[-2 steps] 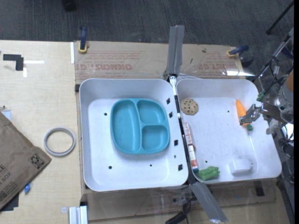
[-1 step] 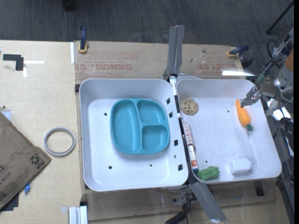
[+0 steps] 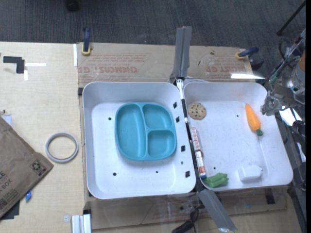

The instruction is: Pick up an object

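Note:
The right bin [image 3: 228,130] holds several small objects. A brown cookie [image 3: 197,110] lies near its back left corner, and an orange carrot [image 3: 252,117] lies at the right, pointing toward the back. A long red and white tube [image 3: 197,149] lies along the divider. Near the front rim sit a green toy vegetable [image 3: 216,179] and a white block [image 3: 250,173]. My gripper [image 3: 272,105] hangs at the right bin's far right rim, just right of the carrot and apart from it. Nothing shows held in it.
The left bin [image 3: 97,140] holds a blue divided plate [image 3: 146,130]. A roll of tape [image 3: 61,146] and a brown paper bag [image 3: 17,166] lie on the bench to the left. Cardboard [image 3: 126,64] sits behind the bins, held by clamps.

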### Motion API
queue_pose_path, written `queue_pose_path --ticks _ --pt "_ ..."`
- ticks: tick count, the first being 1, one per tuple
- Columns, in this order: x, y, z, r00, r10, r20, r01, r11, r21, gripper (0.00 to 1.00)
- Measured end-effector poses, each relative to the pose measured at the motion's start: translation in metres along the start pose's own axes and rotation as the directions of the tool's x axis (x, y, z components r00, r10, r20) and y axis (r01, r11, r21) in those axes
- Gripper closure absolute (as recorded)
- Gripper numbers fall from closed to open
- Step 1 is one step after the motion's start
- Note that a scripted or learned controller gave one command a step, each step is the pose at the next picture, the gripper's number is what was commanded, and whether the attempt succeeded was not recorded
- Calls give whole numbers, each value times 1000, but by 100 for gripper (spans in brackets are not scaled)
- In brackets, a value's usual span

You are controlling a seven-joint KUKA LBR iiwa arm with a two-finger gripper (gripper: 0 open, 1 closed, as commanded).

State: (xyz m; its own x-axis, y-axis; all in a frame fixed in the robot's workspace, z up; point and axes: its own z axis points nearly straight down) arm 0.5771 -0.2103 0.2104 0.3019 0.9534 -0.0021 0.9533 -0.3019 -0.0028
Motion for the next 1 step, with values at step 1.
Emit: queue_pose_path --ticks 1 --pt "0 0 0 1000 0 0 0 1000 0 0"
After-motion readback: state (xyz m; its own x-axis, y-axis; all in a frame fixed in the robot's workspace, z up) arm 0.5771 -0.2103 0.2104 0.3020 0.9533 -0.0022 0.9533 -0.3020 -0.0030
